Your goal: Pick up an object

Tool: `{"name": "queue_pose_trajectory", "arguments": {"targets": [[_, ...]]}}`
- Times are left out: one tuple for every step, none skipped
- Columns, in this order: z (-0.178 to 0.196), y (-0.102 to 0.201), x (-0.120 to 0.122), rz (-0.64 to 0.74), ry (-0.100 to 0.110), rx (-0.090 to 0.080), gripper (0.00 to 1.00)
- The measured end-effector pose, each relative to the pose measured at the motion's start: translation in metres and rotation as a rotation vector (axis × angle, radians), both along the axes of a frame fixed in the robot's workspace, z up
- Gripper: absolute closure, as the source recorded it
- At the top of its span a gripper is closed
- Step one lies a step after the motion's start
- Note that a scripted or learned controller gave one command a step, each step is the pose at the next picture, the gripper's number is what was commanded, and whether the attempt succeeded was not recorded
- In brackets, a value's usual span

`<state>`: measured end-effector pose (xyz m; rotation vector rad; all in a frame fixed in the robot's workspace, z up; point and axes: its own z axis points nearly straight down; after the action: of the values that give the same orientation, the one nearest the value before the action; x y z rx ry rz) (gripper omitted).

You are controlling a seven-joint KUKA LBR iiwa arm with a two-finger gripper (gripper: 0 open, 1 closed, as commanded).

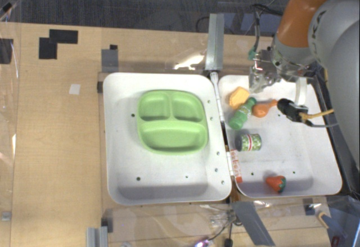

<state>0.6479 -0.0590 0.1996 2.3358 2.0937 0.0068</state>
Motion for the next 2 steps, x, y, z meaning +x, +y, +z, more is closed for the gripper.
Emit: {"name": "queue_pose_trajectory", "arguments": {"targets": [[0.005, -0.022, 0.022, -0.380, 0.002, 0.002, 1.00], [-0.111, -0.075, 0.023, -0.417, -0.001, 0.002, 1.00]]}}
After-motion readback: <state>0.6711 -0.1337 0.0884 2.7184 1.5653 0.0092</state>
